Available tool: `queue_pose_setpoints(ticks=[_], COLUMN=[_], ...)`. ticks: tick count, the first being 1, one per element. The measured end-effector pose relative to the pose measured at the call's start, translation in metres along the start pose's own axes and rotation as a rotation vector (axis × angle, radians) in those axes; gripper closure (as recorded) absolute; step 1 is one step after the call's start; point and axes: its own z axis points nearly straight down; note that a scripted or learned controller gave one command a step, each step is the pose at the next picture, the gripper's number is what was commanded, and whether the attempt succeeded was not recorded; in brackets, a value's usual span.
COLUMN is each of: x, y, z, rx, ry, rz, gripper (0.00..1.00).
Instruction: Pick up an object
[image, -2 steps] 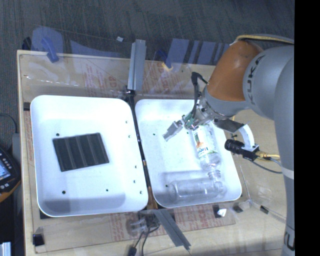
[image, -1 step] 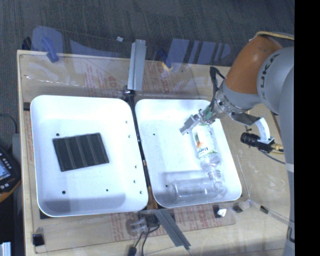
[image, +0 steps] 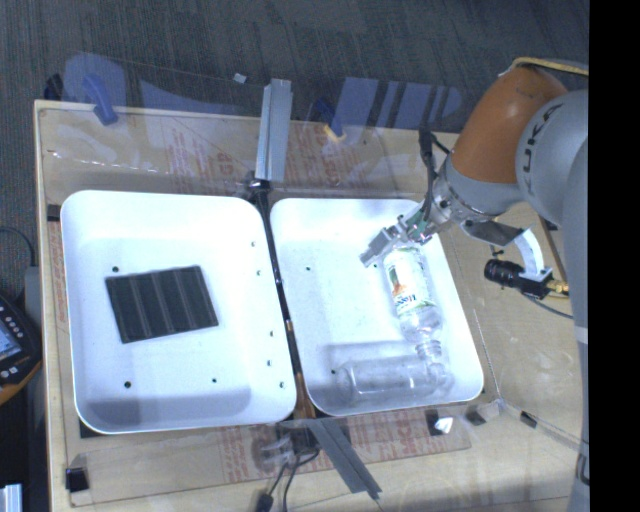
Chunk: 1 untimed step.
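Camera view: two white bins side by side on the bench. Left bin (image: 90, 215) holds a dark ribbed rectangular pad (image: 161, 302), lying flat in its left-centre area, slightly rotated. Right bin (image: 320, 225) holds two clear plastic items – a small bottle with a white and green label (image: 410, 290), lying lengthwise toward the right wall with its cap end pointing to the lower right, and a clear jar (image: 385, 377) on its side along the bin's lower edge, just beside the bottle's cap end. Arm enters from the upper right of the frame; gripper (image: 400, 236) sits low over the upper end of the bottle. Jaw state: cannot tell – the fingertips are blurred against the bottle and bin floor. Whether the gripper touches the bottle is unclear
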Motion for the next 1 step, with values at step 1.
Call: queue_pose_setpoints(ticks=[1], x=[0.0062], y=[-0.0103], z=[0.0072], rx=[0.004], ry=[0.005], rz=[-0.063], gripper=[0.0])
